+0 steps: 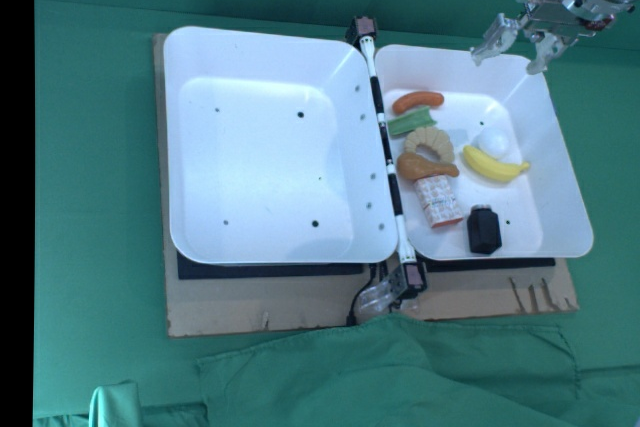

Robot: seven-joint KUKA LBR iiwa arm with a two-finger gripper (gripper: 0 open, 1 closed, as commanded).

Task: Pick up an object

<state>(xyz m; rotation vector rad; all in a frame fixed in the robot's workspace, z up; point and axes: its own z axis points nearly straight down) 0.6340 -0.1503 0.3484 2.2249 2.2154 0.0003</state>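
White bins [265, 50] hold a yellow banana [493, 164], red sausage [417, 101] and black block [484, 230].

I count two white bins: the left bin [265, 145] and the right bin [545, 140]. In the right one lie seven things: one sausage [418, 101], one green pod [411, 123], one pretzel-like ring [430, 144], one drumstick [425, 166], one banana [493, 164], one white egg [492, 141], one black block [484, 230]. One red-and-white can [439, 201] makes eight.

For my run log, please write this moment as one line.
claw: open, above far rim of right bin, holds nothing | right bin: sausage, banana, black block, others | pick: not yet done
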